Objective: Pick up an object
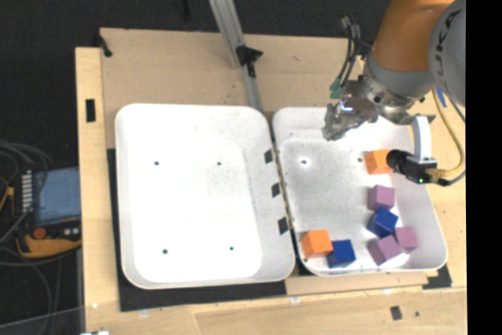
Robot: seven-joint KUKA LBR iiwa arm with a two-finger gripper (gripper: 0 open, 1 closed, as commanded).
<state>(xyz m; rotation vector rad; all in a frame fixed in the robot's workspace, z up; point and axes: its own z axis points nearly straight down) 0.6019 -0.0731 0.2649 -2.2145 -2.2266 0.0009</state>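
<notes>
A: So where's the gripper [339,124] rn?

B: Over the right bin [314,184], near its back edge. Can't tell its state tbh (too blurry).

A: And the blocks?

B: All in that bin: orange block [377,161] nearest, apart from it. Purple [382,196], blue [383,222] etc. sit at the front.

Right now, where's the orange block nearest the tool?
The orange block lies in the right bin, near its right wall, just below and right of the tool, with a purple block beneath it.
</notes>
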